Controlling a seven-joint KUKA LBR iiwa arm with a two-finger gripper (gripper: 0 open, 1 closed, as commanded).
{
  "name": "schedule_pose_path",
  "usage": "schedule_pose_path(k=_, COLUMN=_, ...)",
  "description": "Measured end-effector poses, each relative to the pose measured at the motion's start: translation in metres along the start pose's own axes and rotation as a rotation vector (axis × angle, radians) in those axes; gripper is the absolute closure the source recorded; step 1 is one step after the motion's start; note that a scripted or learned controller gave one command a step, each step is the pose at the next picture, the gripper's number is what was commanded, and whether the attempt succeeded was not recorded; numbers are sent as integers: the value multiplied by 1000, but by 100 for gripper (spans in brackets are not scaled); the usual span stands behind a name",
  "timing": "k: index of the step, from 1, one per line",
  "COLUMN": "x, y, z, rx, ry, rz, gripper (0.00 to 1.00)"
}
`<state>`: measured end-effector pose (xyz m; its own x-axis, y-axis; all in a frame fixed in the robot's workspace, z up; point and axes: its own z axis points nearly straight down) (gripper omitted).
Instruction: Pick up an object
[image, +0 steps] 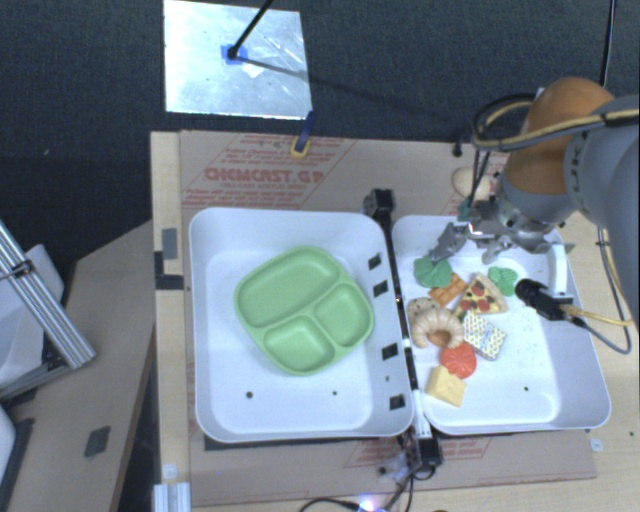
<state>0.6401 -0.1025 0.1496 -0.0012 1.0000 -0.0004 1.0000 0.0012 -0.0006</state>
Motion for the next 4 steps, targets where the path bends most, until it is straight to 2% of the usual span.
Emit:
schedule_pose_path(k=1, x=-2, y=-2, z=62, rx=2, ry=0, rz=1, gripper=0)
schedule_pose_path(k=2, x=-2, y=-1, z=64, rx=-2, ry=0, rz=1, gripper=0)
schedule_pose_path(k=3, x=-2, y=0, z=53, rx=-6, ry=0, rz=1, gripper=100)
schedule_pose_path(k=4, x=4, y=8, z=5, rx=-7, ry=0, rz=-4, gripper=100)
